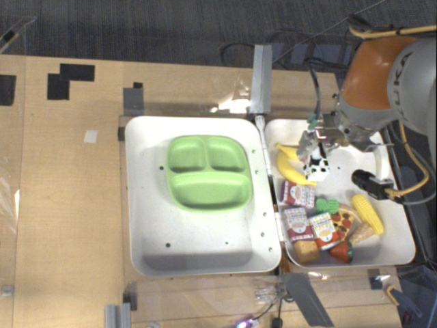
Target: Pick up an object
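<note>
1. Here, in the camera view, the tool (315, 144) is seen low over the right bin (403, 248), at its back part. A small black and white toy (317, 167) sits right under the tool tips, touching the yellow banana (292, 168) or just beside it.
2. Whether the tool is wide or narrow cannot be told; the tips are too small and blurred. Nothing can be seen held between them.
3. The step in hand is judged to be the reach down to a thing, most likely the black and white toy. A grasp is not yet shown.
4. Next, the tool would have to be set around the toy, closed, and lifted straight up.
5. Care is called for, since the banana is so close and could be bumped or caught as well.
6. The front of the right bin is crowded: snack boxes (298, 195), a corn cob (367, 212), a pizza slice (343, 222) and other play food lie packed together.
7. More open room is seen at the back right of that bin. The wall between the bins is near the banana.
8. The left bin (147, 203) holds a green tray (207, 171), well apart from the tool.
</note>
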{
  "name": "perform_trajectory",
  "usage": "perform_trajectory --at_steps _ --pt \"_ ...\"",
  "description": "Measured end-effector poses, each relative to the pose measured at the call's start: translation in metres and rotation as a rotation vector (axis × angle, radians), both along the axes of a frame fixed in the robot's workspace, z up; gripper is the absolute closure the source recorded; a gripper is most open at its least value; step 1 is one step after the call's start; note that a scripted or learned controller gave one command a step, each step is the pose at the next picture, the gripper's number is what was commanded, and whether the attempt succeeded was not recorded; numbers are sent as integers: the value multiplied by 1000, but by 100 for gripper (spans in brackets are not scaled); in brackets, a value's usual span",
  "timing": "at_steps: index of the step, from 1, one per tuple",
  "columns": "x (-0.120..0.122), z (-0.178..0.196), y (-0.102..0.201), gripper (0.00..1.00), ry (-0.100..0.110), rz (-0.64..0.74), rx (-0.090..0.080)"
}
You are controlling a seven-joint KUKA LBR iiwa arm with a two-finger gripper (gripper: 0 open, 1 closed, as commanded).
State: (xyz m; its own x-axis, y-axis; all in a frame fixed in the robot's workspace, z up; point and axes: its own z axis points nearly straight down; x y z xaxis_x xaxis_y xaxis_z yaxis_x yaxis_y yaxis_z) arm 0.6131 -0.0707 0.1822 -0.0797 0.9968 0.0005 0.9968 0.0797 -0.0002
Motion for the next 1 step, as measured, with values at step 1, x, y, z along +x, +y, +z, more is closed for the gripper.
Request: perform_trajectory --at_steps 1 --pt "11 4 -21 100 1 -247 -1"
